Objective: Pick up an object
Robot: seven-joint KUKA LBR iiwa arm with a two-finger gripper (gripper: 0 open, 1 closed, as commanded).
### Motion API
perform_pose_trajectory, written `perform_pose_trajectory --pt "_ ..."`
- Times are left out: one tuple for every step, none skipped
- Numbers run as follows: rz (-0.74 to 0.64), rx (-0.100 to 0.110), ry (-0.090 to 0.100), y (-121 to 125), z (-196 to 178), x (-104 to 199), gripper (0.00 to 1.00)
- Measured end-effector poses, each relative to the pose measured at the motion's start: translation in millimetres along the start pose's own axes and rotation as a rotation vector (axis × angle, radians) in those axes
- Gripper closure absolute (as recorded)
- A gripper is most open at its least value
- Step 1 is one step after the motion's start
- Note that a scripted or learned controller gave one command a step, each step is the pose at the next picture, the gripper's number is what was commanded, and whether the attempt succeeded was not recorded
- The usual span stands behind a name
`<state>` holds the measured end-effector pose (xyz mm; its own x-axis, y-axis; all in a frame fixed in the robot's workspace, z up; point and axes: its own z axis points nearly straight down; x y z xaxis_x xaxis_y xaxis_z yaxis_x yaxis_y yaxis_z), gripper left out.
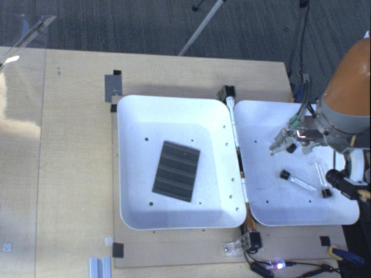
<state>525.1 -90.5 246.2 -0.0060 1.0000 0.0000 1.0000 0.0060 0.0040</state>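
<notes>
Nearby, two clear plastic tubes with black caps (pixel 294 180) in right white bin (pixel 255 155), near its right edge, long axes slanting toward front-right corner; metal two-finger gripper (pixel 288 142) above, grip state unclear.

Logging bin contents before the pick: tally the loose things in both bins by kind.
Dark ribbed slab, left bin: 1
Clear tubes with black caps, right bin: 2 (one, another)
Total: 3
</notes>
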Motion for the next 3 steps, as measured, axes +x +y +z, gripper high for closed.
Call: perform_pose_trajectory --pt "-0.123 0.000 -0.001 16 57 -57 0.00" --pt "-0.057 -0.005 -0.002 -7 150 -105 0.00" --pt "-0.086 -0.011 -0.004 6 156 -82 0.00"
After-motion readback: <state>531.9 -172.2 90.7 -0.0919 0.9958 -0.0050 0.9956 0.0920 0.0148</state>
